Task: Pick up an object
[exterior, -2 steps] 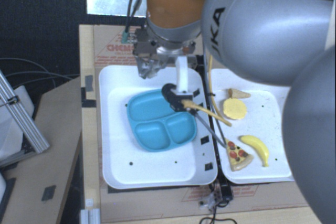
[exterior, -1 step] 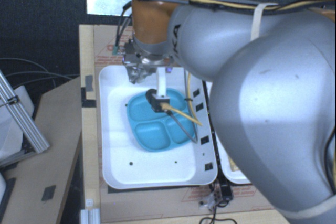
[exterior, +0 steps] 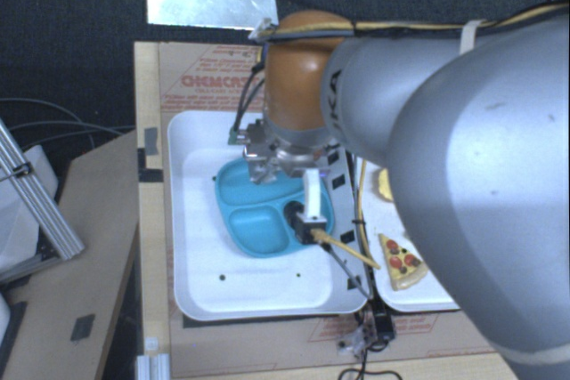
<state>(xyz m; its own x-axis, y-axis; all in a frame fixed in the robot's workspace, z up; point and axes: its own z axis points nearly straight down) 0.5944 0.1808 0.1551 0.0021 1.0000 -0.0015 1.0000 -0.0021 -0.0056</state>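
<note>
In left bin (exterior: 205, 280), blue dish (exterior: 254, 229); bare room at left and front edges; tool (exterior: 267, 166) above dish's back edge, wide or narrow cannot tell; pizza slice (exterior: 403, 262) in right bin (exterior: 419, 298)

Bench (exterior: 93, 191), printed cardboard sheet (exterior: 207, 74), left white bin (exterior: 191, 280), right white bin (exterior: 429, 302)

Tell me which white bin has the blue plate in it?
The bin on the view's left, under the gripper. The blue plate lies in it, while the other bin on the right holds a pizza slice instead.
</note>
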